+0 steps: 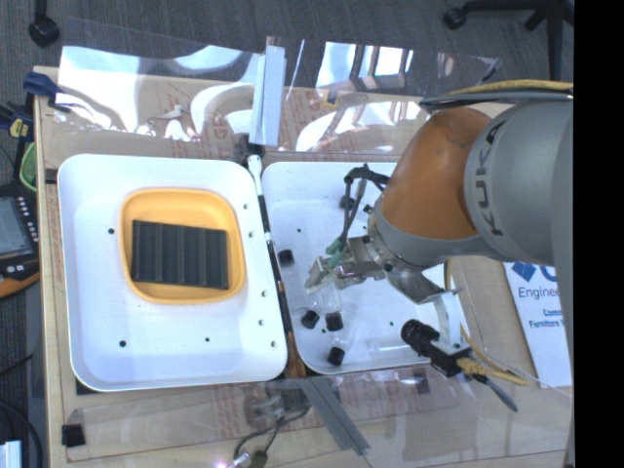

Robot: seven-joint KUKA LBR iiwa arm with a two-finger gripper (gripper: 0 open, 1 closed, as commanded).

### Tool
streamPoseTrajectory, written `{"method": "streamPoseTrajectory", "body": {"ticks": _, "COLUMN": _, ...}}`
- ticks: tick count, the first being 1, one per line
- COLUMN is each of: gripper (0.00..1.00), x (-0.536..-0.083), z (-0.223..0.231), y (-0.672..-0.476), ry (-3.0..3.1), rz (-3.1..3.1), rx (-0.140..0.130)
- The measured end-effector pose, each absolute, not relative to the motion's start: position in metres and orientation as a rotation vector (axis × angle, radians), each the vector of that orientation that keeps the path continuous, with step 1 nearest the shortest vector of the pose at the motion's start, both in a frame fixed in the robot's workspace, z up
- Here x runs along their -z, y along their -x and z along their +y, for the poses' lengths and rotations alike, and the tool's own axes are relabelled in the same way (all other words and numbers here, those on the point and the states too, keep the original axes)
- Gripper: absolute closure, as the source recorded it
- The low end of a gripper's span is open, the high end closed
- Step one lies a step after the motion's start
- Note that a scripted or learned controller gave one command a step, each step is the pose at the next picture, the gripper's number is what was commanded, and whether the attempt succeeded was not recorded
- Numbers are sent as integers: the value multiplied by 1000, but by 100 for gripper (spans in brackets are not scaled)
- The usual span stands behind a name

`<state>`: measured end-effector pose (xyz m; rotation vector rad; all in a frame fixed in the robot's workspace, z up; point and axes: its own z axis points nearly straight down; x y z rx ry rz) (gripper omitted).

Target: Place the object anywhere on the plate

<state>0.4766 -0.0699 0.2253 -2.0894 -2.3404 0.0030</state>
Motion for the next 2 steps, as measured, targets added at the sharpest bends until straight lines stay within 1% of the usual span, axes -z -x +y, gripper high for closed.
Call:
{"method": "streamPoseTrajectory", "body": {"ticks": 1, "gripper": 100, "x": -214, "z": -44, "y": -528, "ry": 2047, "rz": -2378, "rx": -4}}
{"method": "streamPoseTrajectory", "body": {"ticks": 2, "gripper": 100, "x": -191, "z": 1, "y": -526, "ry": 1932, "rz": -2471, "rx": -5}}
